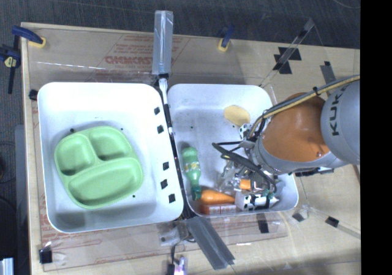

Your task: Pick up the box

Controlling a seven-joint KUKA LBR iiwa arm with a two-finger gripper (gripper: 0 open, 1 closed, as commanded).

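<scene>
The box [260,201], small with white, black and orange faces, lies against the front right wall of the right bin [202,97]. My gripper [237,177] reaches down into that bin just above and left of the box, below the arm's orange band [293,135]. Cables and the wrist hide much of the gripper, and I cannot make out whether anything is in its grasp. The box looks as if it rests on the bin floor.
An orange carrot [215,196] and a green bottle [191,171] lie left of the gripper, and a pale yellow object [236,114] sits further back. The left bin [49,99] holds a green divided plate [98,165].
</scene>
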